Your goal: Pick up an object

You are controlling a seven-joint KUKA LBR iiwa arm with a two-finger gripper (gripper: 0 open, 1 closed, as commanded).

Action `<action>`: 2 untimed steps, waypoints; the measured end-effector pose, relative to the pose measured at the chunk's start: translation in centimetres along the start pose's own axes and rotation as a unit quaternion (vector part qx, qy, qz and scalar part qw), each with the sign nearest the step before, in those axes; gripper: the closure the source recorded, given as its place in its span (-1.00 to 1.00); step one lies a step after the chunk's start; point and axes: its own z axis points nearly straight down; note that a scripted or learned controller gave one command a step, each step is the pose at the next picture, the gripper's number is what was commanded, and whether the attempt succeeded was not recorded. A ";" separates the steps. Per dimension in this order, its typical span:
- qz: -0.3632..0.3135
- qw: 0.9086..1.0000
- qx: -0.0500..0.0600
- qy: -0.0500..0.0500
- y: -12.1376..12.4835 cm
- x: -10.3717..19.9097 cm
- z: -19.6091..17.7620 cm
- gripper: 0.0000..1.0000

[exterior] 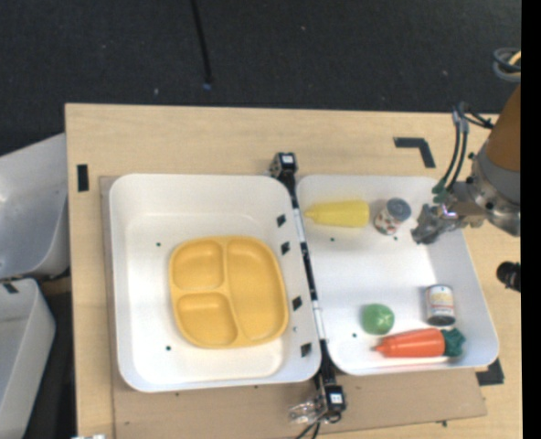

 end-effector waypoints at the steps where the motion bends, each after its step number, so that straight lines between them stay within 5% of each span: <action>1: 0.000 1.000 0.001 0.000 0.1 -0.1 -3.0 1.00; 2: -0.001 1.000 0.003 0.000 -0.1 4.5 -2.5 1.00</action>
